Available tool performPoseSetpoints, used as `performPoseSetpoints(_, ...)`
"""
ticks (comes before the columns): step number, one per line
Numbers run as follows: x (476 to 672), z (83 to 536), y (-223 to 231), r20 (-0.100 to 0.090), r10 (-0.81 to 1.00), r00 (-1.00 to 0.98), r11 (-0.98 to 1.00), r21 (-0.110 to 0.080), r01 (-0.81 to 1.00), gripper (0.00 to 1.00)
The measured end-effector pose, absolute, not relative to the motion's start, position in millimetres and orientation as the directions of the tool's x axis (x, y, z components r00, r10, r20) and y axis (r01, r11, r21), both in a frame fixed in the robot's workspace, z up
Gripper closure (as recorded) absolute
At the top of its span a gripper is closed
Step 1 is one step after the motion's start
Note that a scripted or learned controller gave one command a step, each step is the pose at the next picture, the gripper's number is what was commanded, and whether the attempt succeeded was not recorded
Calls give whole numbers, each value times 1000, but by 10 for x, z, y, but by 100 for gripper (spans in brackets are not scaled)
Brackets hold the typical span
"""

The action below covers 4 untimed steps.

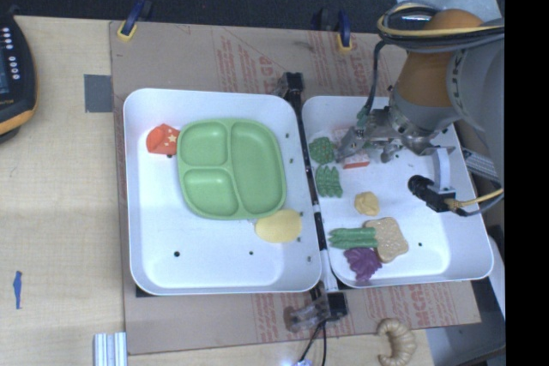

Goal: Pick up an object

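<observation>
Two white bins sit side by side on the tabletop (pixel 60 210): a left bin (pixel 154 261) and a right bin (pixel 446 257). The arm (pixel 433 77) reaches in from the right over the upper part of the right bin.

The jaws (pixel 356 146) hang low at the upper left of the right bin. Whether they stand wide or narrow cannot be told; the fingertips blur into the metal hardware around them. Nothing is seen between them. A small red piece (pixel 357 164) lies just below the jaws, touching or nearly so; which one is not clear.

Right bin, counted:
- one round dark-green piece (pixel 322 150), just left of the jaws, by the bin's left wall
- one ribbed green piece (pixel 328 181) directly below it
- one small yellow lump (pixel 367 203), near the bin's middle, apart from the jaws
- one long green vegetable piece (pixel 352 237), lower down
- one tan slice (pixel 390 238), touching the green vegetable's right end
- one purple piece (pixel 363 262), just under the green vegetable

Left bin, counted:
- one green divided plate (pixel 232 169), three compartments, lying flat in the middle
- one red piece with a yellow mark (pixel 161 139), just beside the plate's upper left corner
- one pale yellow lump (pixel 279 226), touching the plate's lower right edge

Outside the bins: one tan curved thing (pixel 397 340) on the tabletop below the right bin; two clamps, one yellow-handled (pixel 131 21) and one blue-handled (pixel 344 32), on the cardboard's far edge.
</observation>
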<state>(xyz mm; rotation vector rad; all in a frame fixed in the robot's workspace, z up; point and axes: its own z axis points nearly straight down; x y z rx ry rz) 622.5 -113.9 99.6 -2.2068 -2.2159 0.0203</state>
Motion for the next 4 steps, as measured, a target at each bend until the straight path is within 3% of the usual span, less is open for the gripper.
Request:
performPoseSetpoints(1,6500,1056,-1061,-8,1000,-5,5,5,1000,0)
performPoseSetpoints(2,6571,1130,-1254,-2,1000,-2,2,1,1000,0)
performPoseSetpoints(3,6169,991,-1280,0,1000,-3,3,-9,1000,0)
performPoseSetpoints(4,6193,1110,-1288,-2,1000,-4,4,-6,1000,100)
